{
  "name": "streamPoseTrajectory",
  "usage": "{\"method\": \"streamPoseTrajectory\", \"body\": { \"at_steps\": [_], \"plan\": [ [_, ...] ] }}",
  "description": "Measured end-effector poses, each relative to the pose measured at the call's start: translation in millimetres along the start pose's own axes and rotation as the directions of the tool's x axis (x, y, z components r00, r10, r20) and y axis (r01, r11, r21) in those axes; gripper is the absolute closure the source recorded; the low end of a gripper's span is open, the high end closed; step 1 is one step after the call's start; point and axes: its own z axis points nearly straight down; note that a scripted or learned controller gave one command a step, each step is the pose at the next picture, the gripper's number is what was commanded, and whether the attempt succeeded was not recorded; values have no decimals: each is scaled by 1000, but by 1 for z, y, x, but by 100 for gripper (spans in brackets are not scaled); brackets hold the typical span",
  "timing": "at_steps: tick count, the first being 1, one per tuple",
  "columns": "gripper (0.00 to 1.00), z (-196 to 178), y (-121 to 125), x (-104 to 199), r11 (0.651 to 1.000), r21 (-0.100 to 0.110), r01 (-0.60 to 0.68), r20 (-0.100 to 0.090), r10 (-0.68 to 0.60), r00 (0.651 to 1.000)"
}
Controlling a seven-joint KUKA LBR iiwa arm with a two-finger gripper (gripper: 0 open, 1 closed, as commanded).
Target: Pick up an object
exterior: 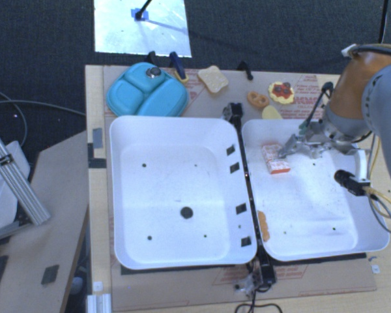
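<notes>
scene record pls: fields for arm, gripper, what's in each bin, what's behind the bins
arm: grey KUKA arm with orange band, over right bin
gripper: gripper low in right white bin, beside small red-and-white box; grasp unclear
right bin: box, small orange piece at left wall
left white bin: small dark round object
behind bins: blue plastic divided tray, toy bread slice, toy pretzel, toy pizza

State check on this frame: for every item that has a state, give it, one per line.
gripper: low in the right bin, beside the box, grip not discernible
small red and white box: lying flat in the right bin
orange piece: against the right bin's left wall
dark round piece: lying in the left bin
blue divided tray: behind the bins
</notes>
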Motion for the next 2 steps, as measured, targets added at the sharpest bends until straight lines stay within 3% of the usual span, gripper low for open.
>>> {"method": "streamPoseTrajectory", "body": {
  "at_steps": [1,2],
  "plan": [
    [100,-15,1,-2,1000,-11,-1,4,1,1000],
    [100,-48,24,83,1000,1,4,-3,-4,1000]
  ]
}}
